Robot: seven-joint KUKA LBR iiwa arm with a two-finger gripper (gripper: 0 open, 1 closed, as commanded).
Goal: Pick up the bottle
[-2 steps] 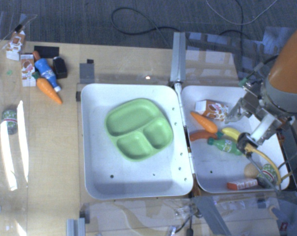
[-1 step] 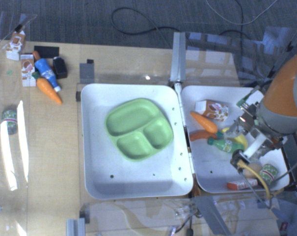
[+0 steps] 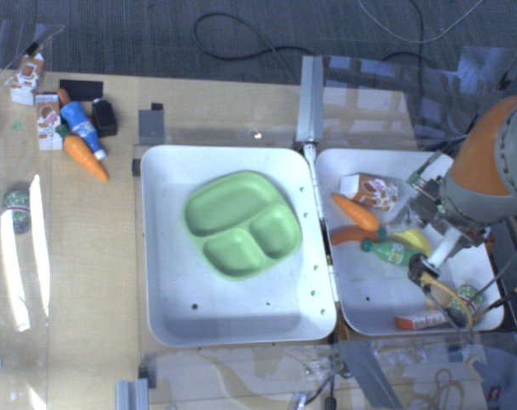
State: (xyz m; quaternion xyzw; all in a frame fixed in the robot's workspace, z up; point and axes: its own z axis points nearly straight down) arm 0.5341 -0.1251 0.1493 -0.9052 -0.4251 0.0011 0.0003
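Camera view, nearest first: an orange-and-white tube lies well on the near side of the carrot in the right bin and off to its right. Farther back, the small green bottle lies on its side close to that carrot's near side, with a yellow thing beside its right end. The gripper hangs just right of the carrot, and I cannot tell whether it is spread or closed. The bottle looks like light, stiff, smooth plastic that could roll, so I judge a pinch across its mid-body safer than one at the narrow cap end.
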